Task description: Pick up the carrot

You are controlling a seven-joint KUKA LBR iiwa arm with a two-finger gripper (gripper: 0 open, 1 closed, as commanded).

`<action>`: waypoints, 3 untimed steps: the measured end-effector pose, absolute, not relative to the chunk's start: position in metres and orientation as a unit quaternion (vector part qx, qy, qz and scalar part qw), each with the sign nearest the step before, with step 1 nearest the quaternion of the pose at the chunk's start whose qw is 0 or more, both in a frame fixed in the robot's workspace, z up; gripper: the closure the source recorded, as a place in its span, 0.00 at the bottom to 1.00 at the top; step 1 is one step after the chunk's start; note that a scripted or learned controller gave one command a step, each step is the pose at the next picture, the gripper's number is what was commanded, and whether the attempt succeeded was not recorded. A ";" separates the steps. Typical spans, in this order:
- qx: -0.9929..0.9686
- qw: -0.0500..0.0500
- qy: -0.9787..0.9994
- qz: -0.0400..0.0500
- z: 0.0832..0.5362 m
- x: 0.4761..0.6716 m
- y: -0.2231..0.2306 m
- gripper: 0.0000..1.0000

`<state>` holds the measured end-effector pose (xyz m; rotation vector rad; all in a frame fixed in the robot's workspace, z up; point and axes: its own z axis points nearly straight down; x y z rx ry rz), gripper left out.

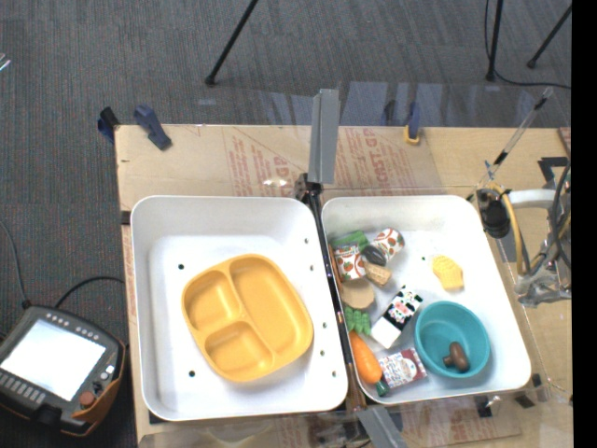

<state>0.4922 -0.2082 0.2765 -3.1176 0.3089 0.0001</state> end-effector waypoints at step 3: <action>-0.995 0.004 0.096 0.001 0.280 0.489 -0.208 1.00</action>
